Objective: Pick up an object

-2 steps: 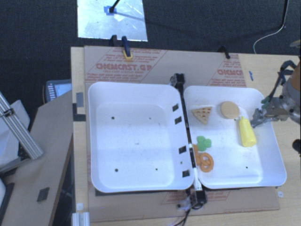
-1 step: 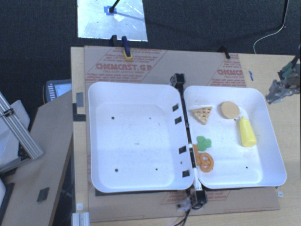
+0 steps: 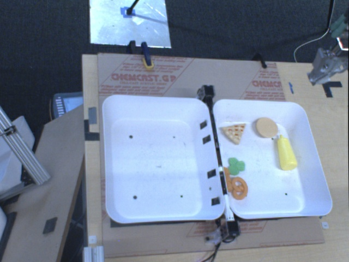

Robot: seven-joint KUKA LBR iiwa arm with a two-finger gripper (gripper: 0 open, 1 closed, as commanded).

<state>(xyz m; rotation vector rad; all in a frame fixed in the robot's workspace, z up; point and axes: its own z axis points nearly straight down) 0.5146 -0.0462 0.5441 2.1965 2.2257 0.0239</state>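
Two shallow white bins sit side by side on the bench. The left bin [image 3: 158, 157] is the larger-looking of the pair; the right bin [image 3: 305, 195] holds five small objects, all lying apart and with nothing over them. One yellow bottle [image 3: 286, 153] lies near the right wall, its white tip just beside one round tan disc [image 3: 266, 127]. One pizza slice [image 3: 234, 132] lies left of the disc. One green piece [image 3: 236, 165] lies near the divider, close above one orange pretzel [image 3: 238, 187]. The gripper [image 3: 326, 70] hangs beyond the bins at upper right; whether its jaws are spread or pressed together cannot be made out.
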